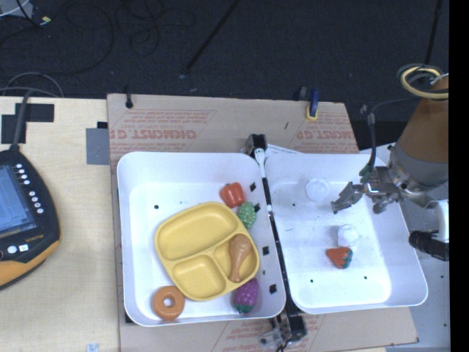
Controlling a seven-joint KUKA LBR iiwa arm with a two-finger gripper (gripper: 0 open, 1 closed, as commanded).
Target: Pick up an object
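Tool (350, 198) open, holding nothing, above right bin (410, 284) with strawberry (339, 256), left bin (135, 270) holding yellow tray (192, 235)

Bright, even overhead light w/ soft shadows; white bins (139, 196) slightly washed out, pic a bit soft.

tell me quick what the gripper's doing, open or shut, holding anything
Gripper: over the right bin, above the strawberry; open or shut cannot be told, and nothing shows in it.
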